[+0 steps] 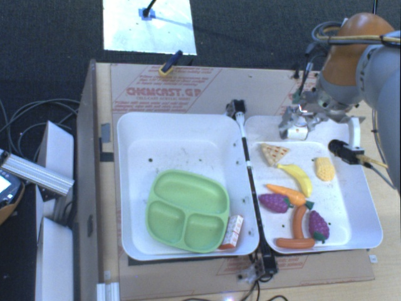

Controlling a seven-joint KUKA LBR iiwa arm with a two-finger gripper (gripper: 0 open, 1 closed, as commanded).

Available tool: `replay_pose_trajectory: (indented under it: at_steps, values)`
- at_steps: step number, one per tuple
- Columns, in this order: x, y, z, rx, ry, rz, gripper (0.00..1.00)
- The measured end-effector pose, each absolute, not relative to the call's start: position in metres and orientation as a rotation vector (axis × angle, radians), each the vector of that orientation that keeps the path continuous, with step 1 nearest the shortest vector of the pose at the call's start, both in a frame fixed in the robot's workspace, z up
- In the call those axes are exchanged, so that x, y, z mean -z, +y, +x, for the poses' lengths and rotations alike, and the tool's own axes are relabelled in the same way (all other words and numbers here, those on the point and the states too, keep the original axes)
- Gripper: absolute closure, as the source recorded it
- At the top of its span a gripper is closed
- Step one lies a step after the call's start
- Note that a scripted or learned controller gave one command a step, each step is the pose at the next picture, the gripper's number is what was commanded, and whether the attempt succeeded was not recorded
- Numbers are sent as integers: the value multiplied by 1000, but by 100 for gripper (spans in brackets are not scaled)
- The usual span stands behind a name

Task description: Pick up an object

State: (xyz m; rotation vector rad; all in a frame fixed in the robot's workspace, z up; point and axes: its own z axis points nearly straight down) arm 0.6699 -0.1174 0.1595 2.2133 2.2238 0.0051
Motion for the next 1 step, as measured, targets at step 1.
replay_pose_trajectory:
  at_steps: [1]
  values:
    - [-185, -49, 614, -4, 2226, 2215, 100]
